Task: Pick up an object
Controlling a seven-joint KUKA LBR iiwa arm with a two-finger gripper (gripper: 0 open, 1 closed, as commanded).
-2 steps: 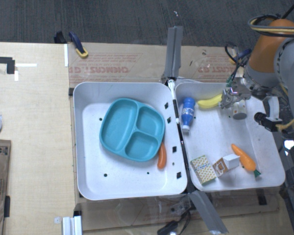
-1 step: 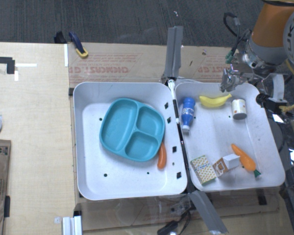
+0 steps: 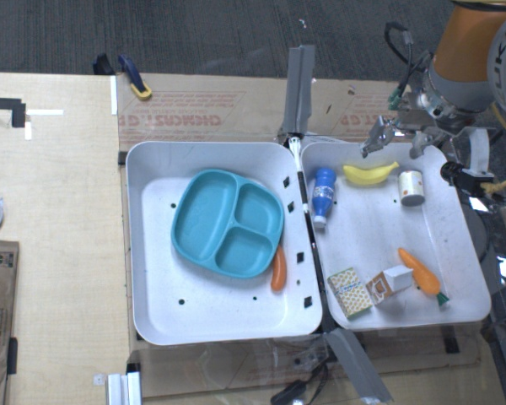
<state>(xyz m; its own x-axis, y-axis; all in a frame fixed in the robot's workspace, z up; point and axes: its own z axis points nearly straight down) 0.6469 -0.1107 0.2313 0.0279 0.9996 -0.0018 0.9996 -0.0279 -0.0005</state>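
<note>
Camera view has the gripper (image 3: 398, 139) up over the far rim of the right bin (image 3: 468, 251), fingers (image 3: 374, 140) spread with nothing between them, as far as I can tell at this angle. Using the banana (image 3: 370, 174) as the landmark: the gripper sits just beyond it, the white cup (image 3: 411, 187) is right beside it, and the blue bottle (image 3: 322, 194) is on its other side. The carrot (image 3: 420, 272) and two small cartons (image 3: 367, 289) lie well nearer the camera. The teal plate (image 3: 227, 223) is over in the left bin (image 3: 143, 251).

A yellow banana (image 3: 370, 174) lies flat near the right bin's (image 3: 464, 251) far wall.
</note>
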